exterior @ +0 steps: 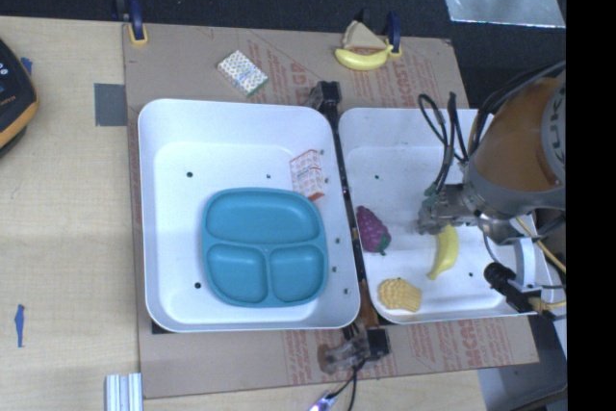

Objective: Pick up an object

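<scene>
While the arm [525, 144] leans in from the right of the frame, its gripper [438, 212] sits low over the right bin [385, 135], just above the upper end of a banana [445, 250]. Whether the tool is spread, pressed together or pinching anything I cannot tell, because the wrist and its cables cover that part. The banana seems to lie on the bin floor, tilted from lower left to upper right, so I would not call it held.

It looks like the likeliest target, being the thing nearest the tool. Two other candidates share that bin: a purple grape bunch [372, 229] near the left wall at mid-height, and a yellow corn piece [399, 294] towards the lower edge, both apart from the banana. That spacing probably suits a blind programmed grab, since neighbours would not be knocked.

The left bin [164, 140] holds a blue tray [262, 245] with three compartments, lying flat in the middle, and a small red-and-white carton [308, 174] near the wall between the bins. Both bins rest on cardboard [192, 53], clamped at the upper edge of the frame, presumably so nothing shifts under the arm. A second banana [362, 58] and a patterned packet [242, 71] lie on that cardboard above the bins.
</scene>
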